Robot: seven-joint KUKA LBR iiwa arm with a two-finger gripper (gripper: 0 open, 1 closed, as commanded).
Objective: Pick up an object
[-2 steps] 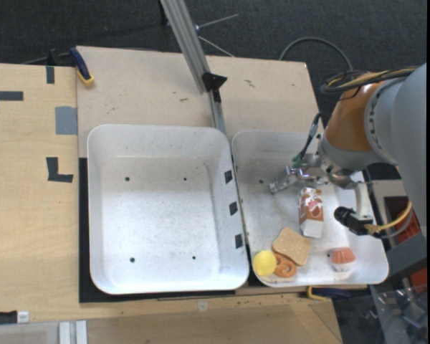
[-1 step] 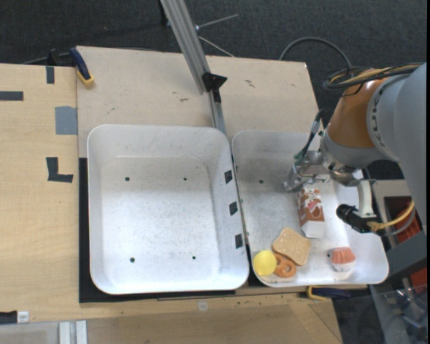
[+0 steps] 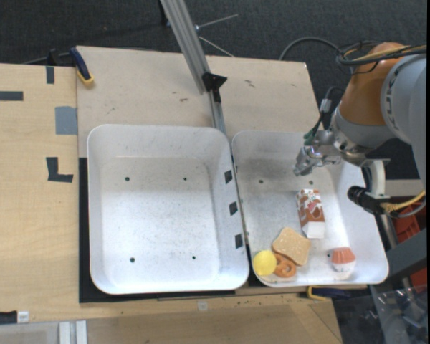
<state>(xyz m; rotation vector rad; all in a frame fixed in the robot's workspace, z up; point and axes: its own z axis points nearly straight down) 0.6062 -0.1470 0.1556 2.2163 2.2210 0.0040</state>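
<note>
1. 2 white bins sit side by side on the bench. The left bin [image 3: 158, 206] has dark specks on its floor.
2. The right bin [image 3: 272, 185] holds the toys, all down at its near end.
3. A red and white carton [image 3: 311, 212] lies flat near the middle of the right bin.
4. A slice of toast [image 3: 292, 246] lies just below the carton, tipped a bit.
5. A yellow ball like a lemon [image 3: 264, 264] sits in the near left corner of the right bin, next to the toast.
6. An orange curled thing [image 3: 285, 268] lies between the lemon and the toast, touching both.
7. A small red and white thing [image 3: 342, 259] sits by the near right side, apart from the rest.
8. The gripper [image 3: 306, 162] hangs over the right bin, just above the carton. Nothing is in it. I cannot tell if it is open or closed.
9. The grey and orange arm [image 3: 373, 99] comes in from the right.
</note>
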